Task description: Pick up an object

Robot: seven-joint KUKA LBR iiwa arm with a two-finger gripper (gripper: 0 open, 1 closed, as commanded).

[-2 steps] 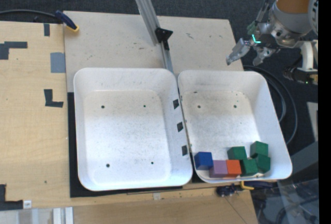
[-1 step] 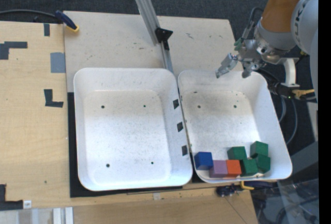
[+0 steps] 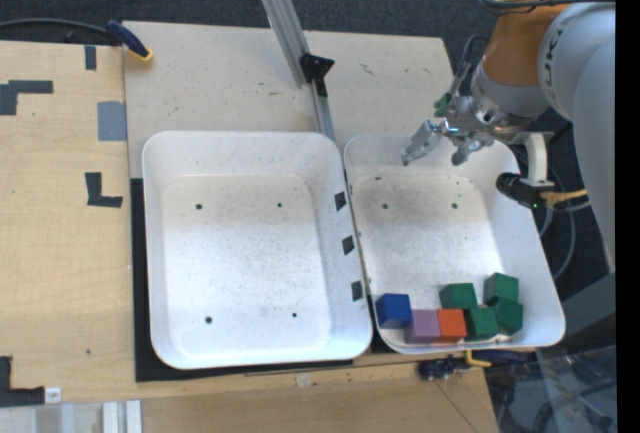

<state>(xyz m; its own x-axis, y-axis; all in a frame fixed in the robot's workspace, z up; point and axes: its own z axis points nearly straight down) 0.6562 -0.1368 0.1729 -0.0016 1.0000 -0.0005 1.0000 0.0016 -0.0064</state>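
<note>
Jaws are standing spread with nothing between them, hanging over the far rim of the right bin (image 3: 520,251). Coloured blocks (image 3: 455,313) are sitting clustered in that bin's near corner, well apart from them.

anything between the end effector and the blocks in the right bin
No. In the camera view, bare speckled bin floor separates the end effector, at the right bin's far edge, from the blocks clustered along its near edge.
</note>
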